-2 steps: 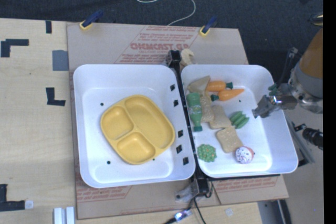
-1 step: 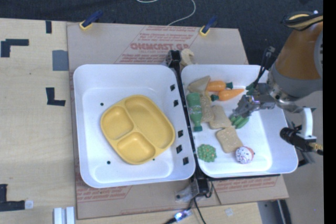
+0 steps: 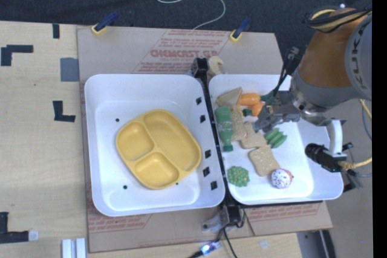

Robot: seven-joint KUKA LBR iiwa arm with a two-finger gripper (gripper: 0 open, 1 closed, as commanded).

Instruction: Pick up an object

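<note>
- Nearest the camera's lower edge, the right bin [image 3: 302, 193] holds a small white ball with red marks [image 3: 280, 178] and a green bumpy piece like broccoli [image 3: 238, 176] along its front part.
- Just behind them lies a tan toast-like slice [image 3: 263, 160], tilted.
- The gripper [image 3: 270, 122] hangs over the middle of the right bin, its dark fingers low among the toys; whether they are spread or pressed together cannot be told, and nothing can be seen pinched between them.
- Right beside the gripper's tip lies a dark green pod [image 3: 276, 138], and to its left a second tan slice [image 3: 249, 137]; contact with either is unclear.
- Left of that stands a green bottle-shaped toy [image 3: 224, 125] against the bin's left wall.
- Farther back sit an orange carrot-like piece [image 3: 250, 98] and a beige wedge [image 3: 229, 96].
- The left bin [image 3: 103, 130] carries a yellow divided tray [image 3: 158, 147], well apart from the gripper.
- The arm [image 3: 329, 57] enters from the right, above the bin.
</note>
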